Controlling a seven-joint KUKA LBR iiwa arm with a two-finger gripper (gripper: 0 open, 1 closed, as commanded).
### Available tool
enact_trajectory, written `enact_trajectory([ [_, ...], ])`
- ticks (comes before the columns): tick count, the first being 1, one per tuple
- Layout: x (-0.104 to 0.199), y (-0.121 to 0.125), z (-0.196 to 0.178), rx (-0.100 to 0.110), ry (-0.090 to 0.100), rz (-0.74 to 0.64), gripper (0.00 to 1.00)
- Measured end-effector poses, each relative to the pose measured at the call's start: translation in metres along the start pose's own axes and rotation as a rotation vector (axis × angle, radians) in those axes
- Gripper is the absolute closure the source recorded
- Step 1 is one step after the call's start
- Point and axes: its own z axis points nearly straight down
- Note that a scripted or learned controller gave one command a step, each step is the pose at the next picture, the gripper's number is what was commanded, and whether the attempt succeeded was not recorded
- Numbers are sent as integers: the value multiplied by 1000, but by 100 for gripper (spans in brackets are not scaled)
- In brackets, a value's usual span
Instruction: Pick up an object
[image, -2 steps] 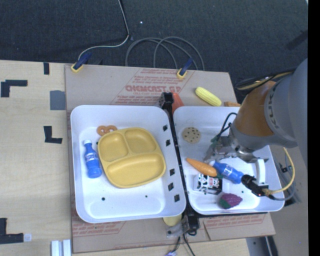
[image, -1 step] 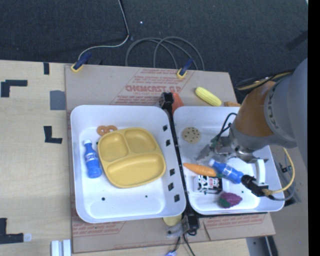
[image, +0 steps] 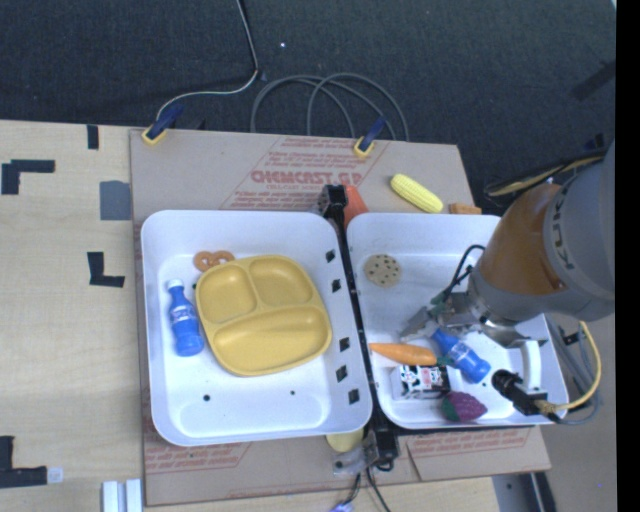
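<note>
A grey robot arm with an orange band (image: 525, 240) reaches in from the right over the right-hand shallow white bin (image: 400, 245), its two-finger gripper (image: 428, 322) lowered near the bin's middle. The two thin metal fingers (image: 415, 322) stand spread apart, released, with nothing seen between them. Just below and to the right of the fingertips lies a small blue plastic bottle (image: 463, 358), tilted, its neck towards the gripper; whether it touches the fingers cannot be told. An orange toy carrot (image: 402, 352) lies just below the gripper on the bin floor, with a black-and-white printed carton (image: 422, 380) beneath it and a purple toy grape cluster (image: 465, 406) beside that near the bin's front wall. A round brown cookie-like disc (image: 381, 269) rests apart, near the bin's back left corner.

In the left-hand white bin (image: 160, 230) sits a yellow three-compartment plastic plate (image: 262, 313), flanked on its left by a second blue bottle with a white label (image: 184, 320) and a small orange pretzel-shaped toy (image: 212, 260) at the plate's upper left edge. Behind the bins, on the brown cardboard sheet (image: 290, 175), lies a yellow toy corn cob (image: 416, 193).
</note>
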Motion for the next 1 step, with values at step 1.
enact_trajectory([
  [1, -34, 44, -27, 12, 2, 0, 0],
])
